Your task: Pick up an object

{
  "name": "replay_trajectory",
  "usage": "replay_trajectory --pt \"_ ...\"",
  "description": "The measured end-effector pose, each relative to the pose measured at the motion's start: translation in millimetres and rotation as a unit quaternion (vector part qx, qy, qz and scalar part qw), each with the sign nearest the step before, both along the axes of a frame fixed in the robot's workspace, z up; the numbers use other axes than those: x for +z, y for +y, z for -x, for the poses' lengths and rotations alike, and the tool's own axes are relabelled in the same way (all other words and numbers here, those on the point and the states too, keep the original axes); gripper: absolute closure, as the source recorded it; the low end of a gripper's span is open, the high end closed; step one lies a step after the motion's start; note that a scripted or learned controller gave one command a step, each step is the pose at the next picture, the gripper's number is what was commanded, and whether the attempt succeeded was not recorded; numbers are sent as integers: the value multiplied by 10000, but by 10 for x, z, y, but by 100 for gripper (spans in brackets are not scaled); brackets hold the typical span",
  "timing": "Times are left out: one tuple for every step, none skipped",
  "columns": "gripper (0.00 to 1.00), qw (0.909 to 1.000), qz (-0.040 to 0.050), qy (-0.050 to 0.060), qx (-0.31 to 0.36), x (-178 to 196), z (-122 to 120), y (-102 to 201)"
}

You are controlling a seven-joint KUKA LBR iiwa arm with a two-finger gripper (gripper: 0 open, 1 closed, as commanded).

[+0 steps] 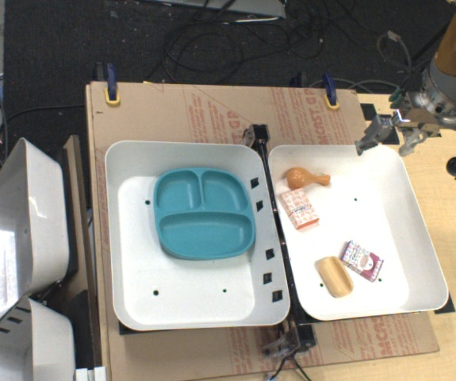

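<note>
My gripper hangs over the far right corner of the right bin, open, with nothing between its fingers. In that bin lie an orange chicken drumstick, a red-and-white carton, a tan bread roll and a small purple-and-white packet. All of them sit to the left of and nearer than the gripper, apart from it. A teal divided plate rests in the left bin.
Both bins sit on a cardboard sheet held by blue and yellow clamps at the far edge. Cables lie on the dark floor beyond. White tubs stand at the left.
</note>
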State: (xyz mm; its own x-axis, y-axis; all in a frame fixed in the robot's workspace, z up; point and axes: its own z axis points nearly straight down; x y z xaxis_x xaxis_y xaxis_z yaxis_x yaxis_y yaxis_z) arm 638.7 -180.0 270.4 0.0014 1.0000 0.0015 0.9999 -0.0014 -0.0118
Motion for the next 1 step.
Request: replay_trajectory --pt "0 10000 12 -61 15 76 -22 7"
